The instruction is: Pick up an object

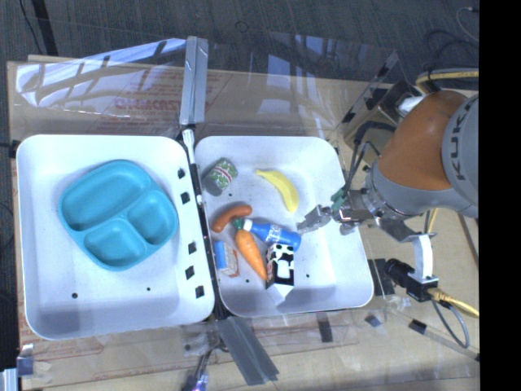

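The grey arm with its orange band reaches in from the right, its tool [326,212] hanging low.

A tan bench [98,88] stands on dark grey carpet [269,10].

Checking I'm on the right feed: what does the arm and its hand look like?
A bulky grey arm with a broad orange band above the wrist and dark lettering on its grey casing at the right. The hand is small, metallic grey, with thin dark cables nearby.

Smooth matt plastic: blue divided plate [119,213], white bins [49,300]; banana [279,188] glossy.
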Robot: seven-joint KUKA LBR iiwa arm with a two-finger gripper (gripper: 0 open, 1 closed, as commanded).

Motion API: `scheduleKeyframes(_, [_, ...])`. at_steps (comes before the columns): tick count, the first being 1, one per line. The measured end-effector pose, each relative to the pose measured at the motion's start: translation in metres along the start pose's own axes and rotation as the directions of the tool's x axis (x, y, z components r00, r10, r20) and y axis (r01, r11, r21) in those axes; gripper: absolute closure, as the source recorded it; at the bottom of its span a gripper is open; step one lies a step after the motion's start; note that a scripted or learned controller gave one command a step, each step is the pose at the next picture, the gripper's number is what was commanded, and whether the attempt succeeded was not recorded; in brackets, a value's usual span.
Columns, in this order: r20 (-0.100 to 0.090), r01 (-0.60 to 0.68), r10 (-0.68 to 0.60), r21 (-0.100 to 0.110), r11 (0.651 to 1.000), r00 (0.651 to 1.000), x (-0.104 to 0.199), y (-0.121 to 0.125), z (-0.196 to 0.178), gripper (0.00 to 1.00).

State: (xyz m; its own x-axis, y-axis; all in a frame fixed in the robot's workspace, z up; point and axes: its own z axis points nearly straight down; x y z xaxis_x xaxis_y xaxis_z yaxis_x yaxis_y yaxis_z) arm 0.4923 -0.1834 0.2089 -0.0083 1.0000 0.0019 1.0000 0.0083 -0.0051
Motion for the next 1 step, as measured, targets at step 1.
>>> scheduleKeyframes(1, [0.001,0.109,-0.109,-0.003,0.994,0.994,0.0252,0.0085,0.1175,0.0])
